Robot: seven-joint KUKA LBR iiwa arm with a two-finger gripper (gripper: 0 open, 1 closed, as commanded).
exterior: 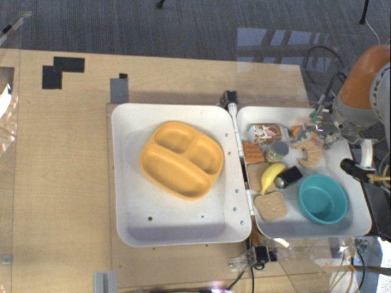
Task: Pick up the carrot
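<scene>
We see 2 white bins on the bench, and the task's thing sits in the right bin [360, 224], near its far edge: a small orange piece at the gripper's tip that we take to be the carrot [297, 130], mostly hidden by the metal parts above it. The gripper [313, 133] is low over that far edge, just beside the carrot; whether it is open, closed or gripping anything we cannot tell from this slanted view.

Around it the bin is crowded. A printed packet [267, 133] lies toward the far left corner, a grey disc [280, 148] and a tan round piece [310, 155] lie close by, a banana [270, 177] and a black block [289, 176] sit mid-bin, a slice of toast [270, 206] lies at the near left, and a teal bowl [322, 199] fills the near right. The left bin [131, 182] carries a yellow divided plate [182, 159].

In our judgement the carrot is a toy (likely light, stiff and smooth plastic), so it may slip or roll if pinched near its tapered tip. We would take it across the thicker middle, fingers square to its length, and watch for the neighbours crowding the approach.
</scene>
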